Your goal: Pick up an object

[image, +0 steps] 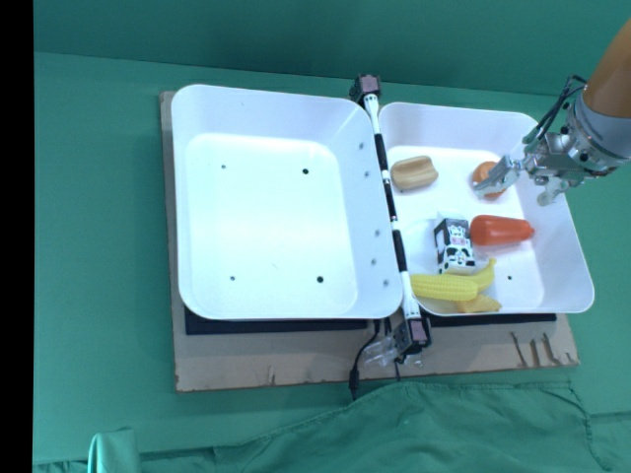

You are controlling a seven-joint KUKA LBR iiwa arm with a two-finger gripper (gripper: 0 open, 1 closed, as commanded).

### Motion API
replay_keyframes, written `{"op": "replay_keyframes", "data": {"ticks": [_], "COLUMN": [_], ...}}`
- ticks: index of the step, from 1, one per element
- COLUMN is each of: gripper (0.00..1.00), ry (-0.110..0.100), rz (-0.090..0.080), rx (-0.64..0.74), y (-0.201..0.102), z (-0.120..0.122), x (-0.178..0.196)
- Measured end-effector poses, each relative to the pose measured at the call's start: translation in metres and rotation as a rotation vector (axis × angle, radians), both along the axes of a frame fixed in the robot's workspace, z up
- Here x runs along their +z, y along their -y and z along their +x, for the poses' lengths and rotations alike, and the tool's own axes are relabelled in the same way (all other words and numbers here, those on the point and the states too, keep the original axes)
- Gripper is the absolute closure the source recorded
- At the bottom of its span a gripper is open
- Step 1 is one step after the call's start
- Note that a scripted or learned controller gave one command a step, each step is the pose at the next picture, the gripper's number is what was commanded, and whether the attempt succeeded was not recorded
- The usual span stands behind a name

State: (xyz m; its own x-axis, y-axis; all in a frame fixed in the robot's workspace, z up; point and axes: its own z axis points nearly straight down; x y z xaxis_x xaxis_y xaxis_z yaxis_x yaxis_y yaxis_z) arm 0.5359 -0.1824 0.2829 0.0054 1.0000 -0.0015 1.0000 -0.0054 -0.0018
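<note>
The end effector (525, 178) sits at the right side of the frame, over the right bin (567, 264). Its two fingers are spread wide and hold nothing. One fingertip (501, 173) is right by a small orange thing (485, 175); whether they touch is too hard to tell. The other finger hangs out nearer the bin's right wall.

The small orange thing looks like the one the arm is going for. It lies in the upper middle of the right bin. It is roundish and partly hidden by the finger, so its long way and which way it points cannot be told.

What could go wrong? The orange thing seems to be off to one side of the fingers, not between them. If the fingers close now, they may just pinch air. The near finger could also bump the thing and make it roll away, since it looks round.

Just below it lies a red pepper (502, 230), long from left to right, with its thin end to the right. A closing finger might nudge it too.

Farther to the left are a brown bun (414, 172), a little black and white carton (453, 243), and a yellow corn cob (449, 286) at the bottom. The left bin (261, 116) sits beside this one on the green tabletop (99, 215).
</note>
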Motion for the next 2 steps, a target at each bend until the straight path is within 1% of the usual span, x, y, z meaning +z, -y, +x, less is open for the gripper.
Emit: {"op": "replay_keyframes", "data": {"ticks": [1, 2], "gripper": [0.0, 1.0], "ry": [0.021, 0.006], "rz": [-0.008, -0.006], "rx": [0.002, -0.003], "y": [0.007, 0.0083], "z": [-0.0043, -0.0033], "x": [0.1789, 0.1805]}}
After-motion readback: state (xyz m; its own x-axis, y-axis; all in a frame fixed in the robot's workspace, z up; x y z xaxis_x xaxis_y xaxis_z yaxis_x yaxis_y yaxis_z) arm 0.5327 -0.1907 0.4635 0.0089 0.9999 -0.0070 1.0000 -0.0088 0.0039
